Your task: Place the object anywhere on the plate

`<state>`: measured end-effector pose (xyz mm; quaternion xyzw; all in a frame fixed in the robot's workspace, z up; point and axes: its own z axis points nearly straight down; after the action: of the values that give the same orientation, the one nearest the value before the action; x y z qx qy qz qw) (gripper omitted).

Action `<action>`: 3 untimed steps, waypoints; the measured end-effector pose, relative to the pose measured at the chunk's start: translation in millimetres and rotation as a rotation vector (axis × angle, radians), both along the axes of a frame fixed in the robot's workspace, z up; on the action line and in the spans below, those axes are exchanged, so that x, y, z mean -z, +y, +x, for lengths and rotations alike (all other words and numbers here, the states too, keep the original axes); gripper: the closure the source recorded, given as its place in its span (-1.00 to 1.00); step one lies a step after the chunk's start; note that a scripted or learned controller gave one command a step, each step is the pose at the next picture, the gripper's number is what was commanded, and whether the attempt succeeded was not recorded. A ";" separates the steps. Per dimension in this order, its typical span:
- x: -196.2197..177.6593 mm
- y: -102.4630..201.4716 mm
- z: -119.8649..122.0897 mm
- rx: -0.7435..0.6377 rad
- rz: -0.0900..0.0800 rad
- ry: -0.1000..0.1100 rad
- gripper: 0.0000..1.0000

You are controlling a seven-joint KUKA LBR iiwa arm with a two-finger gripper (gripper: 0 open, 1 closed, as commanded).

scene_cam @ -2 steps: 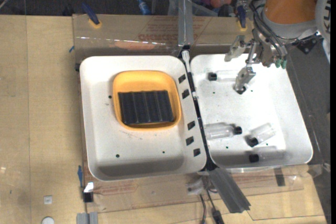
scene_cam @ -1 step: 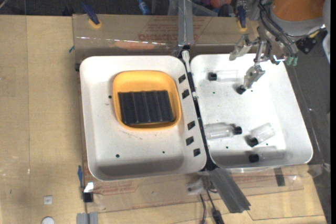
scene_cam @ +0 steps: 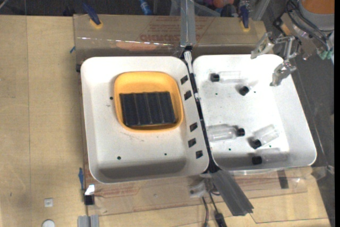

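The hand (scene_cam: 276, 58) hovers open and empty over the right white bin's (scene_cam: 297, 114) far edge. Clear plastic vials with black caps (scene_cam: 226, 132) lie scattered there; slippery and rounded, one could roll away before reaching the orange square plate (scene_cam: 119, 85) at left.

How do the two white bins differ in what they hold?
The left bin holds one orange plate with a dark ribbed block on it; the right bin holds several small clear bottles with black caps, scattered. The gripper is above the right bin's far edge, not the left bin. Both are shallow and white.
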<state>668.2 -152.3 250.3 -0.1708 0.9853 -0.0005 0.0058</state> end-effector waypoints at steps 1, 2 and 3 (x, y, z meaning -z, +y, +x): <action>2.0 -72.3 -0.4 -0.095 -0.001 0.001 -1.00; 8.0 -68.3 0.5 -0.460 -0.003 0.003 -1.00; 6.3 -68.3 0.6 -0.797 -0.006 0.000 -1.00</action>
<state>668.9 -220.6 244.0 -0.5398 0.8418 -0.0012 0.0050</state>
